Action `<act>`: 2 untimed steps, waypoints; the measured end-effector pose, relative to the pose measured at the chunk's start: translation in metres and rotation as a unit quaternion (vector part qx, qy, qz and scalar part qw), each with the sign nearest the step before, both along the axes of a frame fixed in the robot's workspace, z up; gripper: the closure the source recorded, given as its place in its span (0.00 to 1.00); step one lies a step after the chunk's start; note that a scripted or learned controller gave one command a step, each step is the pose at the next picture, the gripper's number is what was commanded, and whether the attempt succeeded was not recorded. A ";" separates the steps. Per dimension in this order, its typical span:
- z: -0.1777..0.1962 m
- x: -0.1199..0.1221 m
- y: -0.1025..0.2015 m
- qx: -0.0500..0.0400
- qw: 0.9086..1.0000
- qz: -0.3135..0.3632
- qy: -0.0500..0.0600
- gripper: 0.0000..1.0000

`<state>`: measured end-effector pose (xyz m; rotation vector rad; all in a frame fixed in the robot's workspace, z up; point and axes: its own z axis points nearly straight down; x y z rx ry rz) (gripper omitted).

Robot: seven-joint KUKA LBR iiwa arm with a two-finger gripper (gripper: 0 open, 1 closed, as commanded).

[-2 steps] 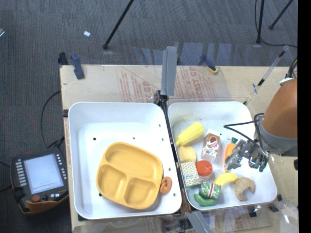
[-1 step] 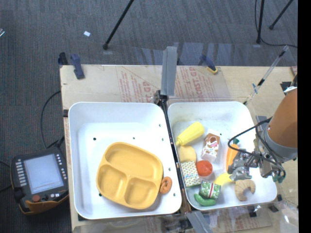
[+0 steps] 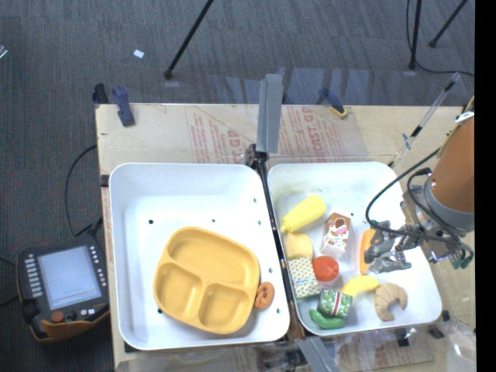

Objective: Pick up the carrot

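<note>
The carrot [image 3: 366, 251] is a short orange stick lying upright-in-view in the right bin [image 3: 353, 173], right of the small milk carton [image 3: 336, 234]. My gripper [image 3: 385, 253] hangs low over the bin right beside the carrot, on its right side, and partly hides its edge. I cannot see whether the carrot is touched or held. The arm's orange band [image 3: 465, 169] shows at the right edge.
Around the carrot lie a corn cob [image 3: 304, 212], a tomato [image 3: 326, 268], a banana [image 3: 360, 285] and a croissant [image 3: 390, 301]. The left bin [image 3: 136, 192] holds a yellow divided plate [image 3: 206, 279] and a small pretzel [image 3: 264, 294]. A teach pendant [image 3: 66, 285] sits at the far left.
</note>
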<state>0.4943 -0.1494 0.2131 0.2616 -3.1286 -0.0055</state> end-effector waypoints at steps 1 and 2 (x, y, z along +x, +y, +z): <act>-0.001 -0.001 0.000 0.000 1.000 -0.001 0.001 0.00; -0.095 0.033 -0.019 -0.002 0.999 -0.048 -0.007 0.00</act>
